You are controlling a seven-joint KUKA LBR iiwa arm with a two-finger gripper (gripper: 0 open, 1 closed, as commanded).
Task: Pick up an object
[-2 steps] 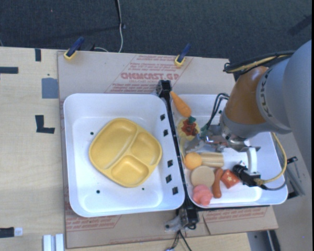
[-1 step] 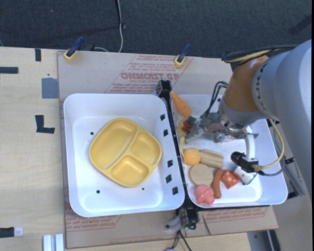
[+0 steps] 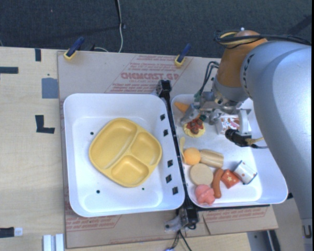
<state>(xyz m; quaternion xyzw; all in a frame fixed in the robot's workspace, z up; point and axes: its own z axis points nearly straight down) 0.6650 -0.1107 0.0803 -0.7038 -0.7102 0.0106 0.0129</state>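
Observation:
The right bin [image 3: 269, 184] holds several toy foods. Along its near side lie an orange ball [image 3: 191, 156], a beige roll [image 3: 212, 158], a tan round piece [image 3: 201, 174], a pink piece [image 3: 204, 193], a sausage [image 3: 217, 182], a red piece [image 3: 230, 179] and a small white can [image 3: 245, 171]. My gripper [image 3: 203, 114] is low over the bin's far left part. It hangs just above a small yellow tart with red topping [image 3: 194, 128]. An orange wedge [image 3: 181, 107] lies to the gripper's left. Nothing shows held in it.
The left bin [image 3: 76, 119] bears a yellow divided plate [image 3: 125, 151]. A red-and-white packet [image 3: 231, 123] lies right of the gripper. The divider wall between the bins [image 3: 171, 140] runs close to the tart. The grey arm covers the right bin's far right side.

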